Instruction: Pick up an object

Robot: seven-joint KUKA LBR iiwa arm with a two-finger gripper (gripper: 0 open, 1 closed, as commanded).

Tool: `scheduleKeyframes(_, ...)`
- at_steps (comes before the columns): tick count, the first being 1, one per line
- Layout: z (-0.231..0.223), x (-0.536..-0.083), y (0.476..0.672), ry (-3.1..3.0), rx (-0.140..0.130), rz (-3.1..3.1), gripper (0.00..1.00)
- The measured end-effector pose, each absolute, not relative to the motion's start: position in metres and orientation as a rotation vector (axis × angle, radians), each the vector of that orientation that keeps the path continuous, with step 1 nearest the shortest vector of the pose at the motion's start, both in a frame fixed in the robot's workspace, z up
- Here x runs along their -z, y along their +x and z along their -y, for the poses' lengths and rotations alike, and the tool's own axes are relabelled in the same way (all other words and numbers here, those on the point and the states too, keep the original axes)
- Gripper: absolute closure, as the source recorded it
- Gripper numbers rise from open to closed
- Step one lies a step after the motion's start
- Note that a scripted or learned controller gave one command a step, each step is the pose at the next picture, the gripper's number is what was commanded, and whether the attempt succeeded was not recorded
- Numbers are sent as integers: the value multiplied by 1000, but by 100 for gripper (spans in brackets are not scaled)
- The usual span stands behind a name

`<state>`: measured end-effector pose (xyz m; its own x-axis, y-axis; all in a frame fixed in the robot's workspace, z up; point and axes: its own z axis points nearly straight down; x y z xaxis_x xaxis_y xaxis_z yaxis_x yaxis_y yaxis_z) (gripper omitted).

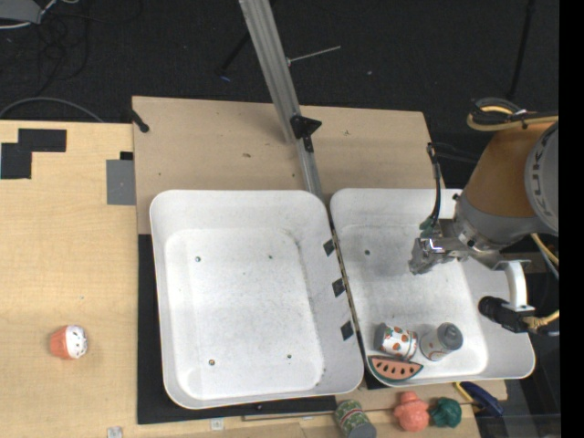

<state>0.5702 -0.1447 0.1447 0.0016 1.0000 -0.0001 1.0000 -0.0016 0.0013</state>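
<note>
camera view / my gripper (422,261): hangs over the middle of the right bin (383,210), arm in from the right edge; nothing between my fingers; spread or clenched, I can't tell at this size.
camera view / why there: my guess is I'm staged above the bin floor; the candidates sit well apart from me, toward the near edge.
camera view / targets: small painted cup (397,341), grey round piece (445,338) just beside it, watermelon slice (396,369) on the near rim, all crowded in the right bin's near edge.
camera view / axis: slice's long axis runs along the near rim, curved rind outward; cup and grey piece are too small to read a heading.
camera view / left bin (173,210): bare floor.
camera view / worktop (55,245): orange ball (68,342) near the left edge; toys off the right bin's near edge.
</note>
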Motion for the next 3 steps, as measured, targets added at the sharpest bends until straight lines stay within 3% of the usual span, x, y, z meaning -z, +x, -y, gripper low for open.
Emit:
scheduleKeyframes(2, 142, -258, 577, 2218, -3, -2220, 100)
scheduleKeyframes(3, 99, -247, 581, 2220, 1, -2228, 100)
